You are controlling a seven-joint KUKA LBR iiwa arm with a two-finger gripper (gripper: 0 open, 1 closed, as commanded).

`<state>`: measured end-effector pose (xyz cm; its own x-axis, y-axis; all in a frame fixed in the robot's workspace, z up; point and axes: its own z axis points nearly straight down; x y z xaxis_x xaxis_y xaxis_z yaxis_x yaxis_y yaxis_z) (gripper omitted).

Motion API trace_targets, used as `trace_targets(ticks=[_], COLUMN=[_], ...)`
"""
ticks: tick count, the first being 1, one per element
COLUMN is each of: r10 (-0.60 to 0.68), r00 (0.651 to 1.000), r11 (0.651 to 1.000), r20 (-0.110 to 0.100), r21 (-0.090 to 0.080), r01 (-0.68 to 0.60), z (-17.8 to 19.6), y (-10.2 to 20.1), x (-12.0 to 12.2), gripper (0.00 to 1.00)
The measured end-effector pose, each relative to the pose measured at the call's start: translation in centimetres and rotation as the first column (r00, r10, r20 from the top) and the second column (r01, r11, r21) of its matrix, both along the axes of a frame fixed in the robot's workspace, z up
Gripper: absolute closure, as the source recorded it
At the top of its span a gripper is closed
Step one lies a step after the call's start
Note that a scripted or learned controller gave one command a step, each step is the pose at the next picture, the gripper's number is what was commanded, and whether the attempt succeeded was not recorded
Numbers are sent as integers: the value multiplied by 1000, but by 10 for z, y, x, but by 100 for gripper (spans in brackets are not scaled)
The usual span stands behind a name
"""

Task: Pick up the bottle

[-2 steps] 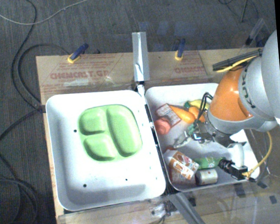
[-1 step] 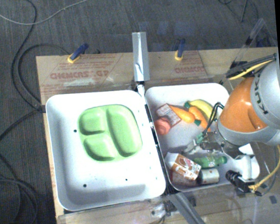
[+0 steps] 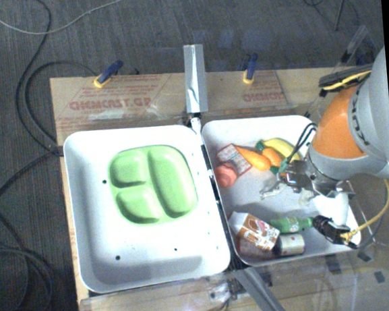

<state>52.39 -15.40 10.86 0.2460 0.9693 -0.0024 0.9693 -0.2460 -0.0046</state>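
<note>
Inspection finds the small green plastic bottle lying on its side in the right white bin, just beside a brown carton; judged light, smooth and prone to roll, best taken across mid-body; the two-finger gripper hangs near, whether spread or closed cannot be told.

I log the bottle as small and dark green with a paler band, lying on its side. It sits lower right of frame, long axis roughly left-to-right, on the right bin's floor near its bottom edge.
</note>
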Motion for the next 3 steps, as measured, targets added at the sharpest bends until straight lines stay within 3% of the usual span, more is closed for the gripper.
trace_targets(ticks=[1, 2, 3], r10=[121, 121, 121], r00=[992, 992, 992], r11=[993, 993, 993], r20=[24, 22, 22], r21=[-11, -7, -7], r01=[-121, -121, -121], z=[-18, -9, -10], y=[11, 12, 12], x=[-34, -34, -34], gripper=[0, 100, 0])
